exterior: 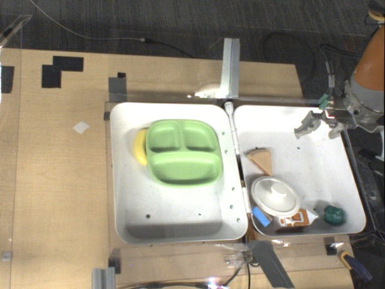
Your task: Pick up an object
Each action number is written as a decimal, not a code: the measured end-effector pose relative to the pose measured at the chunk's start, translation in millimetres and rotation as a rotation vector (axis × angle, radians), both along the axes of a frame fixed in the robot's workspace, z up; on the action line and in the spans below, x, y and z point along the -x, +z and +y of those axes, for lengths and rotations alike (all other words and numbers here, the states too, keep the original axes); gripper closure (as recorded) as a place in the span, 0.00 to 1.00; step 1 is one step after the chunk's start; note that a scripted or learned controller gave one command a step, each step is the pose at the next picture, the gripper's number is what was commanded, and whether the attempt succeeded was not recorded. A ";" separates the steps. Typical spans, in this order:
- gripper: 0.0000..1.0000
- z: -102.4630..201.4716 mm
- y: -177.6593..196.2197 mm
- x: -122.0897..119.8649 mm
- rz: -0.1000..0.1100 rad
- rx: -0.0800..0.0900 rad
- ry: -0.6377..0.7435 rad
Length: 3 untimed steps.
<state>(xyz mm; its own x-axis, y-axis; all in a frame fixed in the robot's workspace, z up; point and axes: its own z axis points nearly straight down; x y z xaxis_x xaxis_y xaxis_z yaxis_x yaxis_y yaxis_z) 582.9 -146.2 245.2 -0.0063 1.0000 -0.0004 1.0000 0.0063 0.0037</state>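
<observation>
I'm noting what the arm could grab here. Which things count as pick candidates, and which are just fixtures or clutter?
Pick candidates:
green divided plate
yellow object beside it
tan wedge
white round lid
blue block
brown carton
dark green ball

Fixtures and rig:
left bin
right bin
gripper over the right bin

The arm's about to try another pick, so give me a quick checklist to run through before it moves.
1. Gripper sits over the right bin: ok.
2. Nothing held yet: ok.
3. Finger opening wide enough: cannot tell.
4. Targets present: tan wedge, white lid, green object: ok.
5. Green object stands apart from the others: ok.
6. Blue piece and orange carton crowd the lid: not ok.
</observation>
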 end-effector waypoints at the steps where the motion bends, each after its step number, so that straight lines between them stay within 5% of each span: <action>1: 0.00 43.9 -141.8 -3.0 -0.013 0.001 -0.013; 2: 0.00 58.7 -148.9 -30.4 -0.020 0.000 -0.115; 3: 1.00 61.2 -135.3 -33.7 -0.029 -0.004 -0.112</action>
